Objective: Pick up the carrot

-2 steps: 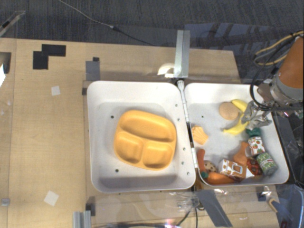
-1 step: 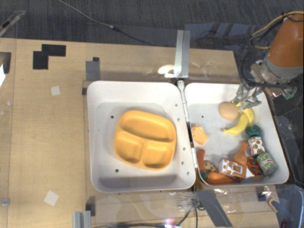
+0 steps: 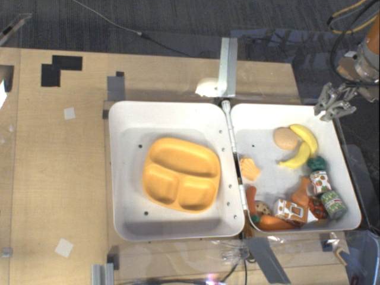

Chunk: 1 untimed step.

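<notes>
Nearest the camera, the carrot (image 3: 274,222) lay along the near wall of the right bin (image 3: 261,129), close to its near left corner and touching a small juice carton (image 3: 290,209). Crowded beside these were a red sausage-like piece (image 3: 252,196), two small cans (image 3: 320,181) (image 3: 333,205) and a dark green item (image 3: 316,162). Farther back in that bin rested a banana (image 3: 301,145) curved against a tan egg-shaped item (image 3: 285,138), with an orange cracker (image 3: 250,170) near the dividing wall. Occupying the left bin (image 3: 127,123) was a yellow compartment tray (image 3: 180,174), upside up. Over the far right corner of the right bin hung the gripper (image 3: 334,101), well apart from the carrot, holding nothing; its finger spread could not be determined. An orange band (image 3: 374,39) showed on the arm above it.
</notes>
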Motion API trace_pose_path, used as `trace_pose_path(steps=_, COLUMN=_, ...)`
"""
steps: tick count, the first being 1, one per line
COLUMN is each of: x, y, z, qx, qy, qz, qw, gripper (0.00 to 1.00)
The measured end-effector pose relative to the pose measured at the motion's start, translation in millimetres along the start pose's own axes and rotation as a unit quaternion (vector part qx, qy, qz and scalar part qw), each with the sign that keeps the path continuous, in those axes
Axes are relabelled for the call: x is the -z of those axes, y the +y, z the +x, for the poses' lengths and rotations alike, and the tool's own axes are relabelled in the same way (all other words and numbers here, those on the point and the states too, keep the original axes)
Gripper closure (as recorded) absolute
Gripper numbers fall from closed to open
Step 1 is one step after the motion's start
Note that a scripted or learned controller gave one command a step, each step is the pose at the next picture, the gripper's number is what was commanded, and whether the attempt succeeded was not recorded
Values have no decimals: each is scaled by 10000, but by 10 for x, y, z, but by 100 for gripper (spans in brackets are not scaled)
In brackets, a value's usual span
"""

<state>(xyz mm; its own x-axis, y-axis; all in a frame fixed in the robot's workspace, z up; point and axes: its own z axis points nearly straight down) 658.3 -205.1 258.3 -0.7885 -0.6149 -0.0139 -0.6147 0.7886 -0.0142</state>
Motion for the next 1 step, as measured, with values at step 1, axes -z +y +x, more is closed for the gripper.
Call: trace_pose_path(steps=1, x=-1243, y=273, z=329, qx=956, qy=47, qz=-83, qw=9954, gripper=100)
